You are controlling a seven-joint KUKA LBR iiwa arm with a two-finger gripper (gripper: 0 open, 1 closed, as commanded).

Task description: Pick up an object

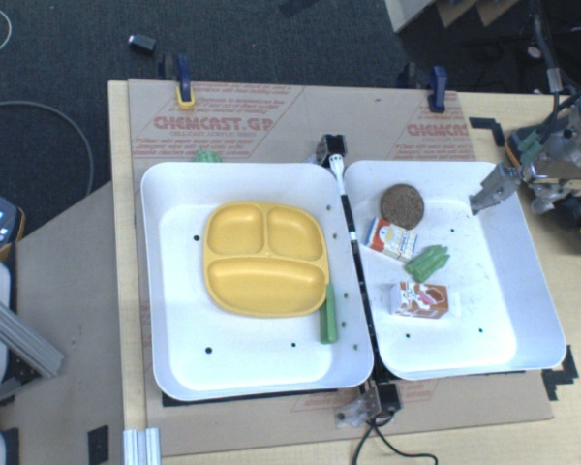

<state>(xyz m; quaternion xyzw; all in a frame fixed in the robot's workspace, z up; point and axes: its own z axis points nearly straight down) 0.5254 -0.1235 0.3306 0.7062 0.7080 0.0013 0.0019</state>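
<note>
Right bin (pixel 523 289) holds four loose items: brown round cookie (pixel 402 204) flat near the back, white-red carton (pixel 393 239) just in front of it and tilted, green pod (pixel 427 262) touching the carton's lower right, second white-red packet (pixel 423 300) flat just below the pod. Left bin (pixel 169 289) holds a yellow three-section plate (pixel 266 259), upright, centred, and a green stick (pixel 328 315) lying lengthwise along the plate's right edge.

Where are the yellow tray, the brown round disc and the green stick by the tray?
yellow tray (pixel 266 260): camera view, on its long lower compartment.
brown round disc (pixel 402 203): camera view, on the middle of its top face.
green stick (pixel 328 316): camera view, midway along its length.
</note>
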